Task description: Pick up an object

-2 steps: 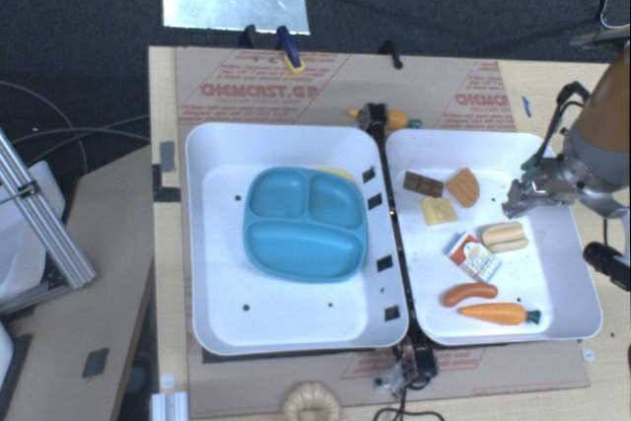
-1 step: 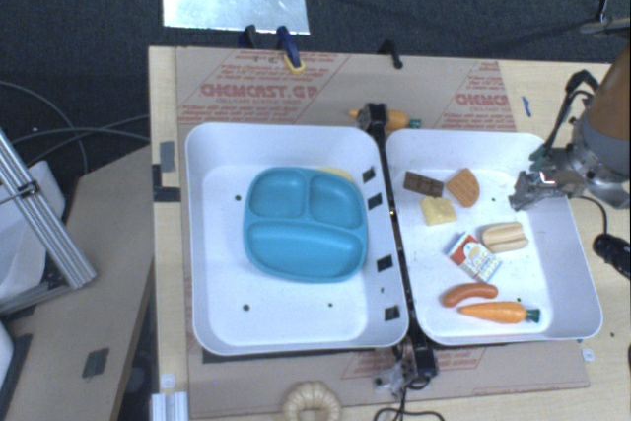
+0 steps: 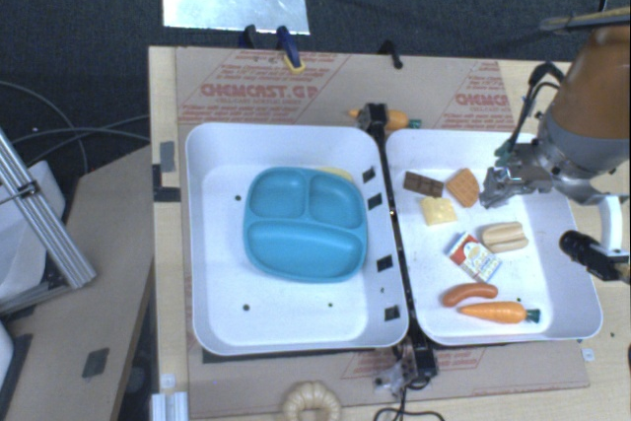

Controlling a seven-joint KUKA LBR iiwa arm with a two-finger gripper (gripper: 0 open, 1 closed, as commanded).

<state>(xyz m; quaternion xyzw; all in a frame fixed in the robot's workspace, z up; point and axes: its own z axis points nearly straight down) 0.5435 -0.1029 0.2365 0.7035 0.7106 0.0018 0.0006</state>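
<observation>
We see the gripper [image 3: 496, 186] hanging over the right bin [image 3: 577, 311], its grip state impossible to tell, just at three o'clock of the orange cracker [image 3: 462, 186], with the brown block [image 3: 424, 183] at nine o'clock of that cracker.

From my remote seat I see the arm [image 3: 592, 128] as a bulky rounded body with a light grey shell, smooth and slightly glossy. An orange-brown band [image 3: 603, 72] wraps its upper part, wide and dome-shaped at the frame's edge. Thin dark cables [image 3: 530, 99] loop off the grey section toward the tool end. The gripper [image 3: 496, 184] is a small, darker grey metal assembly, angular, with short blocky parts I can't resolve in detail. Lower down, a black rounded fitting [image 3: 590, 254] sits against a pale grey piece, its surface matte.
</observation>
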